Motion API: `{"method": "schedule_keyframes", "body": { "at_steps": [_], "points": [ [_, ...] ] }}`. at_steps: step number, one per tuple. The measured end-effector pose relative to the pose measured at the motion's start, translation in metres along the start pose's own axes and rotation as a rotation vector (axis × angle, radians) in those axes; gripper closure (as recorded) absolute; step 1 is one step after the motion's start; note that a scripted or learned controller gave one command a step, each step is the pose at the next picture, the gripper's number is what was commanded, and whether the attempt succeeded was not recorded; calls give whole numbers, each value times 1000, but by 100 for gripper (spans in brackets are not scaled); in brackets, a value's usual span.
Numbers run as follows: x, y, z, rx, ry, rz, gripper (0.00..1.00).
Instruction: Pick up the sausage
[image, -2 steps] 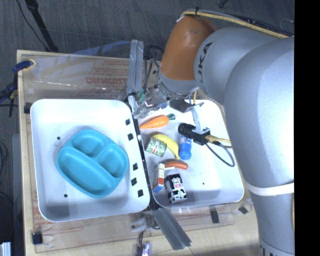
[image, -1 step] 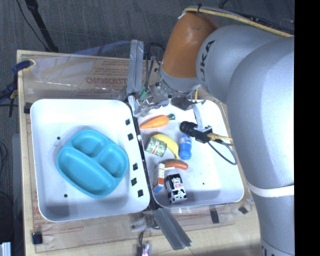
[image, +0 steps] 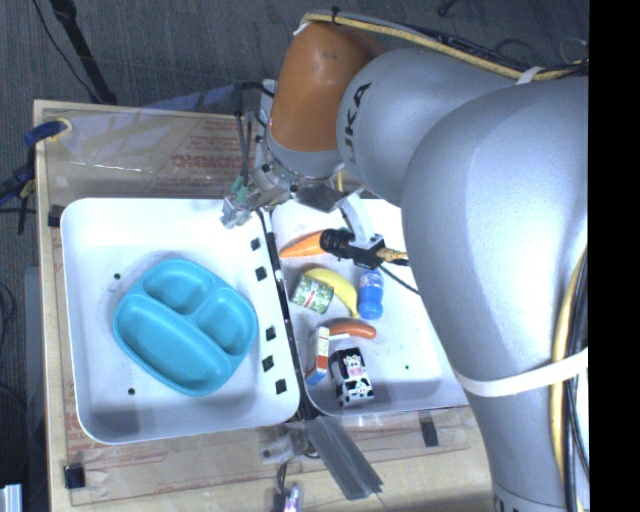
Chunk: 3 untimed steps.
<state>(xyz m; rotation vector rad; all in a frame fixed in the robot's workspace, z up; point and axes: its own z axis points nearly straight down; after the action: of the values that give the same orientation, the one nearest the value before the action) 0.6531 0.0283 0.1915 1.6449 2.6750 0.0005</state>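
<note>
The sausage (image: 351, 329), short and reddish-orange, lies flat in the right bin (image: 425, 372), just below the banana (image: 336, 288). My gripper (image: 240, 207) hangs at the far end of the wall between the two bins, over the left bin's top right corner. That puts it well up and to the left of the sausage, with nothing seen held in it. The grey arm and its orange band (image: 310, 85) cover the right bin's far and right parts.
Around the sausage in the right bin lie a carrot (image: 303, 243), a green can (image: 313, 294), a small blue bottle (image: 371, 296), a cow-patterned toy (image: 351, 376) and a slim white tube (image: 322, 350). A blue divided plate (image: 185, 323) sits in the left bin (image: 90, 235).
</note>
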Motion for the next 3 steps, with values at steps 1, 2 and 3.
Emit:
{"method": "schedule_keyframes", "body": {
  "at_steps": [1,2,3],
  "points": [
    [-50,-37,0,4,3,-220,100],
    [-92,-63,0,3,3,-600,100],
    [-106,-103,88,1,3,-989,100]
  ]
}}
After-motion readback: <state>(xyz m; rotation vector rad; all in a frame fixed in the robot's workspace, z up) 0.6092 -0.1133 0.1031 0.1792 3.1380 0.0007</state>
